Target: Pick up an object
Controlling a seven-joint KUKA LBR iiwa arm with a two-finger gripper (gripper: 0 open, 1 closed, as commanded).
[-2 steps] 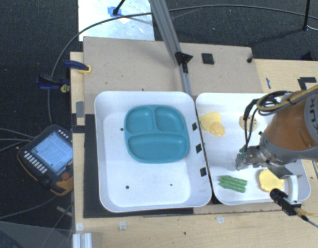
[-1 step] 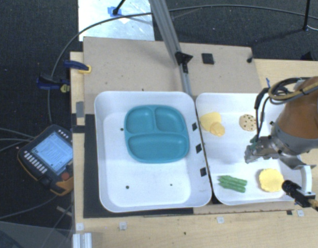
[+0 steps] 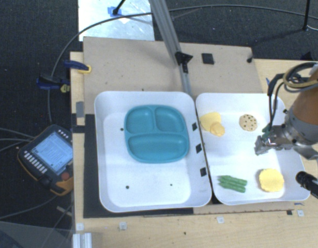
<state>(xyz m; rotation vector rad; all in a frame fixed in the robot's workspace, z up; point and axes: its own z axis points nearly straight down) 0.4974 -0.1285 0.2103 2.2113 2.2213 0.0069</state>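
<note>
I see the green beans (image 3: 232, 183) lying lengthwise left-right in the right bin (image 3: 228, 99); the gripper (image 3: 266, 143) hovers nearby, finger state unclear.

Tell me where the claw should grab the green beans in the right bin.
Probably across the short width of the green beans, near their middle, coming straight down. They lie flat as a long narrow bundle with bare bin floor on both long sides.
</note>
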